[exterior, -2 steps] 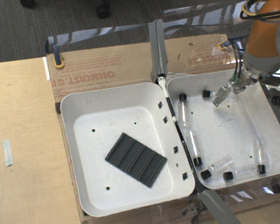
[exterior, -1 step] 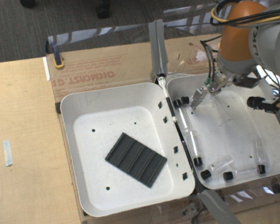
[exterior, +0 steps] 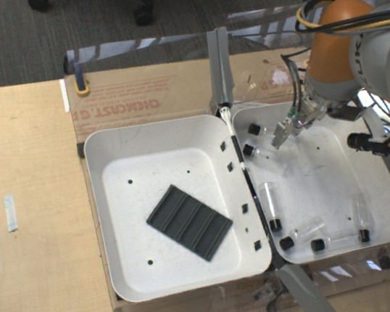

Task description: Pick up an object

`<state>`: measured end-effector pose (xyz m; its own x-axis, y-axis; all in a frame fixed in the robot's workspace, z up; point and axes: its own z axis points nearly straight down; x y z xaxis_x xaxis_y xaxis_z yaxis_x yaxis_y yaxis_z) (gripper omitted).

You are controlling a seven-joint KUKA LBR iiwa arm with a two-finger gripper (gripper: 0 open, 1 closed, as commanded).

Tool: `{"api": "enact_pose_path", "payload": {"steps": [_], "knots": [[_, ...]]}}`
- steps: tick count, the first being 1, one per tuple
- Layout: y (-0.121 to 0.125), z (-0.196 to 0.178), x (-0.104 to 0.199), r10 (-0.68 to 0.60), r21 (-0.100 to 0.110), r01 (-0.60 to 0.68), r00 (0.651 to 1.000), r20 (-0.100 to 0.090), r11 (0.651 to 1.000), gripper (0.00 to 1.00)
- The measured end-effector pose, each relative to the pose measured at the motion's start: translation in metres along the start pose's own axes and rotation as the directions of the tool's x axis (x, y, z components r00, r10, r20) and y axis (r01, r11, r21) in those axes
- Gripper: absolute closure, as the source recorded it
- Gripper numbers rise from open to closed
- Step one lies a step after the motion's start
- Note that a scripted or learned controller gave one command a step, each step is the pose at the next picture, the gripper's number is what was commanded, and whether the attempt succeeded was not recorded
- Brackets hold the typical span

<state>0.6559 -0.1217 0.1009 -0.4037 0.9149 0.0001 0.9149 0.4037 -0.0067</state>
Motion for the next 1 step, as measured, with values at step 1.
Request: {"api": "enact_pose_path", "payload": {"steps": [1], "knots": [[-0.0011, -0.13, 0.026, -0.012, -0.007, 0.012, 1.0, 0.002, 1.0, 1.0]]}}
